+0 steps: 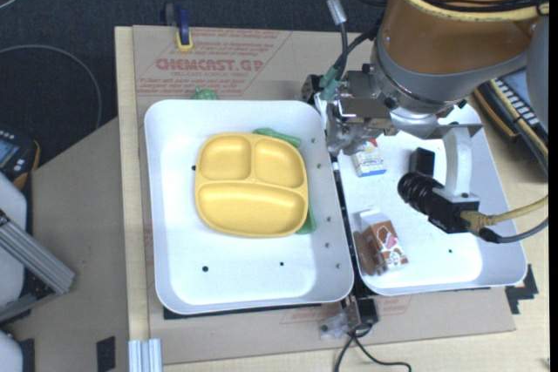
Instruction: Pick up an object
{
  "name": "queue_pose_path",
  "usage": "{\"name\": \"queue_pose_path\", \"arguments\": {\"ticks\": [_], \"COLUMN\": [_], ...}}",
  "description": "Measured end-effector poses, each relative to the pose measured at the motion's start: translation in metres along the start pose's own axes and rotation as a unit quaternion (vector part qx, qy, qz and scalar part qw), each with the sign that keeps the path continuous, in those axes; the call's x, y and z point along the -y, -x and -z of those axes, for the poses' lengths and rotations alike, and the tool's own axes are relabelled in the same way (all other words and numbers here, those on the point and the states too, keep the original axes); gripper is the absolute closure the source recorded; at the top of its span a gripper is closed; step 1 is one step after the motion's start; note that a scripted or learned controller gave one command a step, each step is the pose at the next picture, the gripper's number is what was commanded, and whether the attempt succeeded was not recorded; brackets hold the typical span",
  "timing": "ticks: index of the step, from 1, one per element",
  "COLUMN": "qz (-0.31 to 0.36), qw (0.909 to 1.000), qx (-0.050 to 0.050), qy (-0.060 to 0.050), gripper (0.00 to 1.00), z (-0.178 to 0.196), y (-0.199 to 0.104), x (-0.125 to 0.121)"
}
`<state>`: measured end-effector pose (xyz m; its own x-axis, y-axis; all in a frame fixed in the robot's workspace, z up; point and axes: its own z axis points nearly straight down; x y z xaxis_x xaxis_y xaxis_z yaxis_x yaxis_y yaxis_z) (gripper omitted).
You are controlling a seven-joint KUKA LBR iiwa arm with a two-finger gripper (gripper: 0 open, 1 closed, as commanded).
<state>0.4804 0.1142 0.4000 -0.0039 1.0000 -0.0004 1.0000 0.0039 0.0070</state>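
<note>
Best candidate for the grab looks like the small white carton [370,163] with red and blue print. It's flat on the floor of the right bin [488,248], up by the far-left corner, close to the wall shared with the other bin. My guess is it's light, thin cardboard: stiff enough to pinch, but it'd probably dent if squeezed hard, and a glossy face could skid on the smooth plastic. I'd go across the narrow sides rather than the flat top. Which way it points is a tough call, since the far end is tucked under the gripper [349,135]. The visible part looks only a bit longer than wide and slightly skewed to the bin walls, so I wouldn't swear to a long axis. The gripper hangs right over the carton's far-left edge, and from here I honestly can't tell if it's open, clenched or holding anything. Nearer the front of the same bin there's a brown packet [382,244], well apart from the carton, lying on a diagonal and probably soft and crinkly. The left bin [174,257] has a yellow divided plate [253,187] with a green thing [277,135] poking out from under its far edge.
</note>
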Motion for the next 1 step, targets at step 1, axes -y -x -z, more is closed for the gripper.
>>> {"name": "queue_pose_path", "arguments": {"ticks": [1], "qz": [0.001], "qw": [1.0], "qx": [0.0], "qy": [0.001], "gripper": [1.0], "z": [0.0101], "y": [-0.0006], "x": [-0.0005]}}
